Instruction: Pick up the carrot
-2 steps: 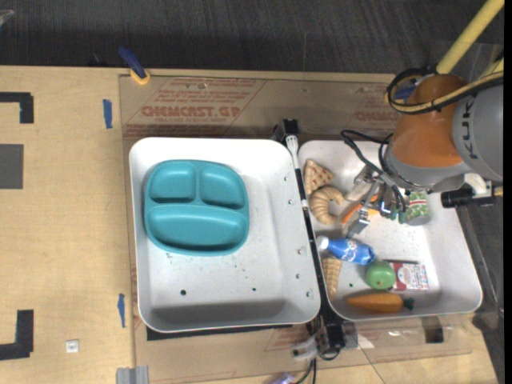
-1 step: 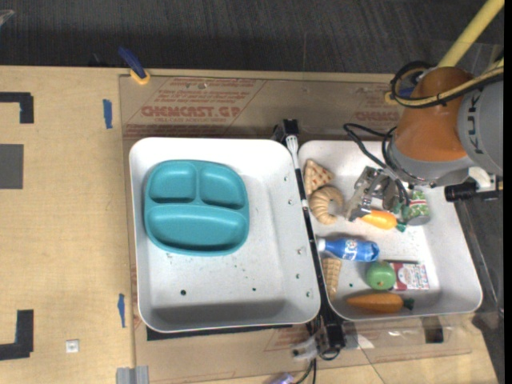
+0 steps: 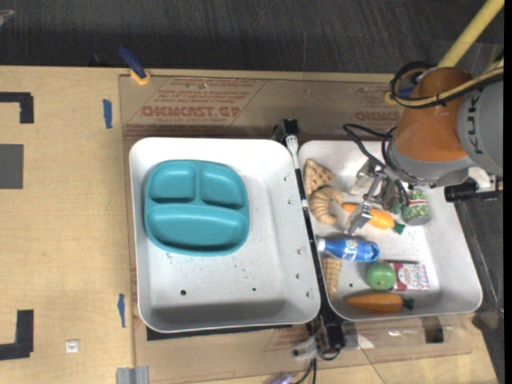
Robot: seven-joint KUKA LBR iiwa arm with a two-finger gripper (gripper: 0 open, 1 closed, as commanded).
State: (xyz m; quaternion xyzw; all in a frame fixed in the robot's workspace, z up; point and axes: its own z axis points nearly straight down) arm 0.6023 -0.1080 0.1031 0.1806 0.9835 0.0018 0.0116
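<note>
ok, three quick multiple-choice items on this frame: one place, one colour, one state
1. The gripper is over:
A. the left bin
B. the right bin
C. the bare bench

2. The divided plate is:
A. red
B. yellow
C. teal

3. The blue bottle is:
A. lying on its side
B. standing upright
C. resting on the plate

Answers:
1 B: the gripper sits above the clutter in the right bin.
2 C: the divided plate in the left bin is teal all over.
3 A: the blue bottle lies lengthwise on the right bin's floor.
</note>
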